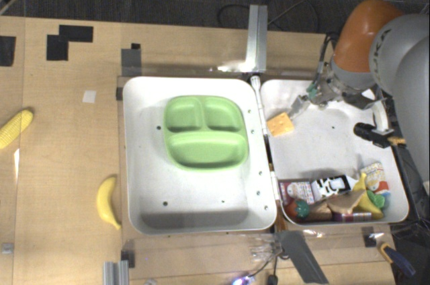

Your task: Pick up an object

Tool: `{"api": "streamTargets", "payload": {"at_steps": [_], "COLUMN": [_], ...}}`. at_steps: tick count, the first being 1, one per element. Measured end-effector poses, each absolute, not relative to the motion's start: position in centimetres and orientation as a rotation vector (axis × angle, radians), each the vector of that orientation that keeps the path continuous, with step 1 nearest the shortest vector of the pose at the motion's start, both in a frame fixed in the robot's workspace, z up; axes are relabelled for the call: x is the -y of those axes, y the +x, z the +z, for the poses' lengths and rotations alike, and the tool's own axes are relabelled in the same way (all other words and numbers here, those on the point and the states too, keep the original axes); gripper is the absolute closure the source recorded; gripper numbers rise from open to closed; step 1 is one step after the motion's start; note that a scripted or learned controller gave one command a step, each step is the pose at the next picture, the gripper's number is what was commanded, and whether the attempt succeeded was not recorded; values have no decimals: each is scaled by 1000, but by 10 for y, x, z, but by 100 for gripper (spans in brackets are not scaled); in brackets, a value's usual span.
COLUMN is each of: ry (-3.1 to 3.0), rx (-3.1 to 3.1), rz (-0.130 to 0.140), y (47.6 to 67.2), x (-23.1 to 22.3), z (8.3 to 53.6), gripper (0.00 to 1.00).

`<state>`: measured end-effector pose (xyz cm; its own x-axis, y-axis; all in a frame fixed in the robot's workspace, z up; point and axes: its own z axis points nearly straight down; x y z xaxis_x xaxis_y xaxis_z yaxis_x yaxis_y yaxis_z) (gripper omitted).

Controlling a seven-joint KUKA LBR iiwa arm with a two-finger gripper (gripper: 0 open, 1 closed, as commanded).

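Camera view from above shows a pale wooden bench (60, 169) with black marks near its far left corner, a banana (107, 201) and a corn cob (15, 129) lying on it left of the left bin (144, 210), which holds a green divided plate (203, 131). Over the right bin (322, 149), the gripper (310, 97) hangs near the far wall, just beside a yellow cheese wedge (280, 124), while a dark carton (316, 189) with blurred, unreadable white lettering lies among toys at the near wall. Dark carpet lies beyond the bench.
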<state>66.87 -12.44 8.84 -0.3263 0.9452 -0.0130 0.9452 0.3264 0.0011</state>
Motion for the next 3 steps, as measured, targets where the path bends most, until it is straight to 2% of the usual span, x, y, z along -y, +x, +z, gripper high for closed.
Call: {"api": "streamTargets", "payload": {"at_steps": [1,2,3], "ry": [1988,1861,2043], "rx": [-2421,-2520,-2376], "rz": [8,7,8], "y": [672,643,672], "x": [170,193,180], "z": [94,88,89], "gripper": [0,0,0]}}
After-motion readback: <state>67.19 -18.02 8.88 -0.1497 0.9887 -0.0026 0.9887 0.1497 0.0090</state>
